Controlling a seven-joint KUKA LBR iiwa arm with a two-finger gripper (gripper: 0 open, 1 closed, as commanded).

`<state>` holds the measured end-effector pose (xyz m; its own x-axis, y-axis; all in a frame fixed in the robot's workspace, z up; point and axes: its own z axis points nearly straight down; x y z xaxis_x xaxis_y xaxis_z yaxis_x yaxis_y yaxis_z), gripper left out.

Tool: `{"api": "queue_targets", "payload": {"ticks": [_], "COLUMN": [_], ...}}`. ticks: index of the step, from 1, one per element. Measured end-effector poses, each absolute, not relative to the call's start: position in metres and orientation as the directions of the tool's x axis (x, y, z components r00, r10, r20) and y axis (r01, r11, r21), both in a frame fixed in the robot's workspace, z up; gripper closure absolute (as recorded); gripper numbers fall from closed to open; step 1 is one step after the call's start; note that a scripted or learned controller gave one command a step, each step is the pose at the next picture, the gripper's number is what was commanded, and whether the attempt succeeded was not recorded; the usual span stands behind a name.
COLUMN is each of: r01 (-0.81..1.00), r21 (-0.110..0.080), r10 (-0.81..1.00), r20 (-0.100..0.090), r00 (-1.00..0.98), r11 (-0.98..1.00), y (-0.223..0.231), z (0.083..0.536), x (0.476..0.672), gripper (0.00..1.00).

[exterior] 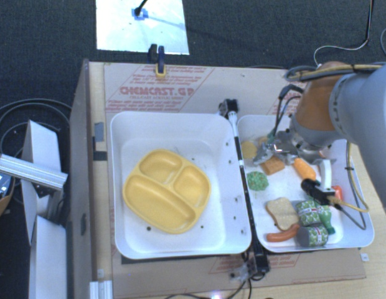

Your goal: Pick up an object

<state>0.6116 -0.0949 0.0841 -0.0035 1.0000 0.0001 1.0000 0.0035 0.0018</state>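
My gripper [269,149] is low over the upper left part of the right bin [361,235], at the end of the grey arm with its orange band. Right under and beside it lie a tan cracker-like piece [274,166] and a pale yellow piece [248,149]. An orange carrot [303,168] lies just right of the gripper. A green round toy [257,180] sits a little below it. I see nothing lifted off the bin floor.
Lower in the right bin lie a bread slice [281,212], a reddish sausage [283,234], two green cans [311,214] and a white piece [325,173]. A yellow divided plate [166,190] rests in the left bin [131,136]. A ridge [241,179] separates the bins.
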Motion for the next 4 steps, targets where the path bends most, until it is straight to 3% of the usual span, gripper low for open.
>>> {"api": "queue_targets", "payload": {"ticks": [1,2,3,4], "r01": [1.0,1.0,1.0,1.0], "r21": [0.006,0.005,0.003,0.002], "r10": [1.0,1.0,1.0,1.0], "r20": [-0.001,-0.004,-0.002,0.0], "r00": [-0.004,0.0,-0.002,-0.001], "r11": [0.004,0.0,0.002,0.001], "y": [-0.095,-0.187,-0.185,-0.178], "z": [0.096,0.17,0.169,0.084], "x": [0.613,0.603,0.603,0.595], "gripper": [1.0,1.0,0.0,0.0]}}
